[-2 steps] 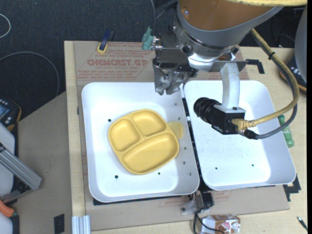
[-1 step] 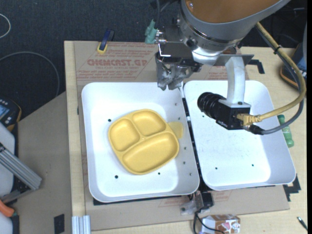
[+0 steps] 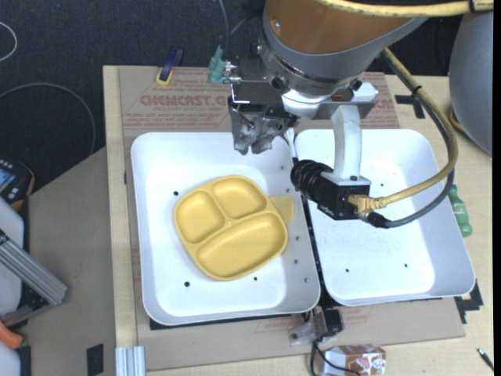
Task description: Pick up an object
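The gripper [image 3: 254, 138] hangs over the far edge of the left bin [image 3: 153, 210], its jaws' state impossible to tell and nothing visibly held, while the yellow divided plate [image 3: 229, 225] lies flat in that bin, so the pick remains undone.

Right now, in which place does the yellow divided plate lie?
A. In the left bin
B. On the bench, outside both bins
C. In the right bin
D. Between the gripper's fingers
A: the yellow divided plate lies flat on the floor of the left bin, with the gripper above the bin's far edge.
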`<state>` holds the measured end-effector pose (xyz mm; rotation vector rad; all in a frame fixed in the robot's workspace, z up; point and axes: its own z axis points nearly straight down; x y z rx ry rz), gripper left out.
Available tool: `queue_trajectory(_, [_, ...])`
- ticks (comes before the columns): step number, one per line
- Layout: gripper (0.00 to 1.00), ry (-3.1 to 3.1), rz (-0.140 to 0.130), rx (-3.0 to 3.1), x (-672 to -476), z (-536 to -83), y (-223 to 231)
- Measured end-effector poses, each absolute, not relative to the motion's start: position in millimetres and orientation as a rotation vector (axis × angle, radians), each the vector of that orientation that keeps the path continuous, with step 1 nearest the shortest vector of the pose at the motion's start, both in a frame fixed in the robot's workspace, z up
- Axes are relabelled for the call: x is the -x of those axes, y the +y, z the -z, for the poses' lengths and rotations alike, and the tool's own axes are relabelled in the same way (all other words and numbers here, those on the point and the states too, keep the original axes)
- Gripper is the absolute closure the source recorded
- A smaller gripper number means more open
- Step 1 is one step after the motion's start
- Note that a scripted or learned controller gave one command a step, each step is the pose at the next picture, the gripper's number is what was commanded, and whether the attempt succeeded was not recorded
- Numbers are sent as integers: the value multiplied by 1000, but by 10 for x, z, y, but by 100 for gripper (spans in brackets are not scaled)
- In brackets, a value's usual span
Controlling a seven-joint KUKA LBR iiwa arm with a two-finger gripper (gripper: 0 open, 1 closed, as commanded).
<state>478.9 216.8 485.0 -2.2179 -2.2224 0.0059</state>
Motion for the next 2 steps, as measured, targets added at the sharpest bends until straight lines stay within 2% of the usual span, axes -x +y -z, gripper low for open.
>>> queue_trajectory(1, [100, -2217, -6, 2223, -4789, -4673, 1633])
queue_trajectory(2, [100, -2227, 4, 2217, -4791, -4658, 2271])
